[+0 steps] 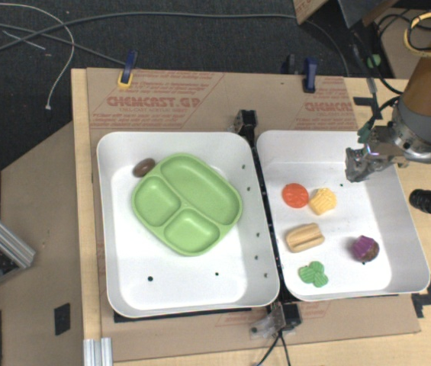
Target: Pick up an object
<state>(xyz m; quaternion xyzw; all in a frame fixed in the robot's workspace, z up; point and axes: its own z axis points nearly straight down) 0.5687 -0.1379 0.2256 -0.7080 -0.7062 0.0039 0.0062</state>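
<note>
From the camera view, the right bin (398,204) is my landmark. The gripper (356,166) hangs over its upper part, carrying nothing that I can see; whether it is spread or pressed together I cannot tell at this angle. Inside that bin lie 5 candidates: an orange tomato (295,195) just beside a yellow corn piece (323,200), a tan bread roll (304,237) below them, green broccoli (313,274) near the front wall, and a purple item (365,248) toward the right wall. To the left of that bin, the other bin holds a green divided plate (187,203) and a small brown object (144,167).

I judge this the approach step. Next it must settle over 1 piece, likely the corn, and descend.
</note>
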